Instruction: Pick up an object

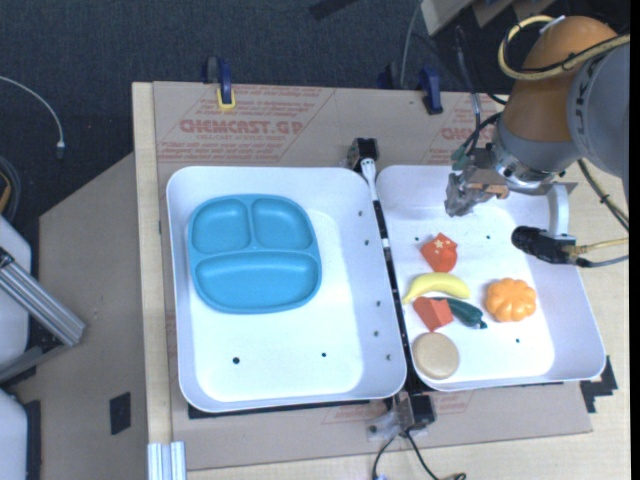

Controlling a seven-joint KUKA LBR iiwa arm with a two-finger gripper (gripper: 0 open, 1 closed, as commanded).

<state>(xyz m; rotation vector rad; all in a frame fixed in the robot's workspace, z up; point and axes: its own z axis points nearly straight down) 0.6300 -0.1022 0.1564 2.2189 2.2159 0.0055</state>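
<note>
The right bin holds several toy foods: a red strawberry, a yellow banana, a red block with a dark green piece beside it, an orange pumpkin and a tan round cookie. My gripper hangs over the far part of the right bin, just beyond the strawberry, with nothing seen between its fingers.
The left bin carries a blue divided plate. The raised rims of both bins meet along a middle ridge. Clamps stand at the board's far edge.
</note>
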